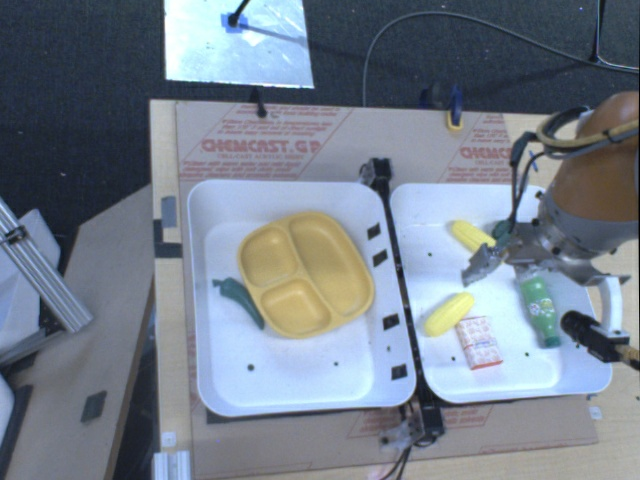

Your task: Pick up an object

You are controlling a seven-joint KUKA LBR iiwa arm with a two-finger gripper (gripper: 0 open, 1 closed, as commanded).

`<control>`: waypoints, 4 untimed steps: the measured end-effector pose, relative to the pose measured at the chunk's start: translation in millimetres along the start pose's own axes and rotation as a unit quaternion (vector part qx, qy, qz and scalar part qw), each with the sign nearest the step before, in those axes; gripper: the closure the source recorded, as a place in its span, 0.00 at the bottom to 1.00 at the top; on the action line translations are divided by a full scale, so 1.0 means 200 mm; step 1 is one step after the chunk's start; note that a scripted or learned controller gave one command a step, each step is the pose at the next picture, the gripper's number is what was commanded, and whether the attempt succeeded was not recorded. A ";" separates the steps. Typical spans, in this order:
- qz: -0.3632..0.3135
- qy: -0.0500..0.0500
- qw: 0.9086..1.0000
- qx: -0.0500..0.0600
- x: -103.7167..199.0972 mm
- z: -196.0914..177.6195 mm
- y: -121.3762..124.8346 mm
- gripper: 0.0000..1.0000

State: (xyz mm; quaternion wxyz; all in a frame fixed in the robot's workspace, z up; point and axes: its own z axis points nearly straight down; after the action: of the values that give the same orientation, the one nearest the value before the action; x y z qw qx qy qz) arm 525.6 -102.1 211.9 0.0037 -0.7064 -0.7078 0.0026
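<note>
My gripper (482, 265) hangs over the middle of the right bin (500, 386), at the end of the grey and orange arm (597, 188) that comes in from the right. It sits between a yellow corn cob (468, 234) just behind it and a yellow oval fruit (449, 313) in front of it. A green bottle (541, 310) lies to its right, partly under the wrist. A small red and white box (479, 342) rests near the bin's front. Nothing is visibly held.
The left bin (225, 388) holds a yellow divided plate (305, 271) and a dark green pepper-like piece (240, 298) at the plate's left. A black divider with clips (393, 278) runs between the bins. Cables hang beside the arm.
</note>
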 end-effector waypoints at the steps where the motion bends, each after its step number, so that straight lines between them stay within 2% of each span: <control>1: -0.001 -0.001 1.000 -0.005 0.00 -0.02 0.01 0.00; 2: 0.000 0.000 1.000 -0.002 0.02 0.29 0.02 0.00; 4: 0.001 -0.001 1.000 -0.005 0.02 0.64 0.02 0.00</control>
State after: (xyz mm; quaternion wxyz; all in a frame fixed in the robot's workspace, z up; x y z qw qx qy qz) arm 528.1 -98.8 83.9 0.0000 -0.7071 -0.7071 -0.0003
